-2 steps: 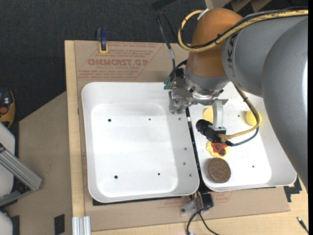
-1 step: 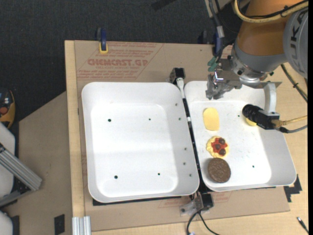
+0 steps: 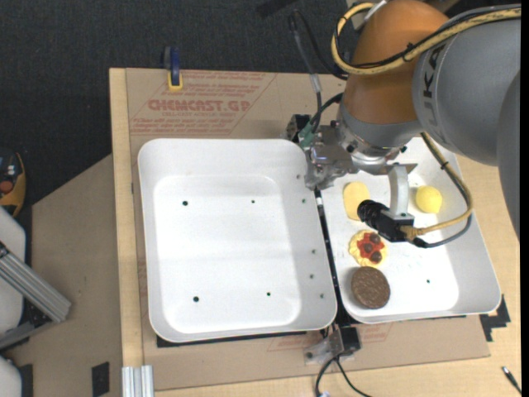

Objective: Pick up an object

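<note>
In the right bin (image 3: 463,292) lie a pale yellow piece (image 3: 355,195), a yellow ball (image 3: 428,198), a small yellow and red toy (image 3: 368,247) and a brown round disc (image 3: 370,288). My gripper (image 3: 316,172) hangs low over the bin's far left corner, next to the wall between the two bins. It is just left of the pale yellow piece, and nothing shows in its grasp. The arm's grey and orange body covers the far part of the right bin.
The left bin (image 3: 165,160) stands beside the right one on a brown cardboard sheet (image 3: 207,98). A blue and yellow clamp (image 3: 173,66) sits at the sheet's far edge. Cables (image 3: 331,358) trail off the near edge.
</note>
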`<state>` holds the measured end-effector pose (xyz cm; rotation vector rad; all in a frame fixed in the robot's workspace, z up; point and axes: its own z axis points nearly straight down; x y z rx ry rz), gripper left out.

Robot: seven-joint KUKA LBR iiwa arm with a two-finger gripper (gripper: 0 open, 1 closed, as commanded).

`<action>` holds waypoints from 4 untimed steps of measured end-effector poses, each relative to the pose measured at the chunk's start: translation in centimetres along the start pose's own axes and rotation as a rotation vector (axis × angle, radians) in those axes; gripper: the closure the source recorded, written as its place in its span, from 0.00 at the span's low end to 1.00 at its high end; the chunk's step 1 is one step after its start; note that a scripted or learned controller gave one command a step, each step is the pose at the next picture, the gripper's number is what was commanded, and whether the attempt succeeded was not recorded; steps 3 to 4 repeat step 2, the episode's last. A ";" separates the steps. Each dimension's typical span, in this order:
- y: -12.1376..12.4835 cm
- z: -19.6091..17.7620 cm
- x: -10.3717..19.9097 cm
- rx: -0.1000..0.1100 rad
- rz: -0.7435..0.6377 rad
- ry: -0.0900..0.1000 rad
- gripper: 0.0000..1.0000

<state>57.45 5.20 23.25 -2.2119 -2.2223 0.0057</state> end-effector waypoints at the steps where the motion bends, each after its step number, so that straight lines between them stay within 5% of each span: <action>1: 2.6 -16.2 3.2 -0.029 -0.001 0.002 1.00; 2: 3.3 -6.8 8.7 0.003 0.000 -0.001 1.00; 4: 3.3 -6.8 8.7 0.003 0.000 -0.001 1.00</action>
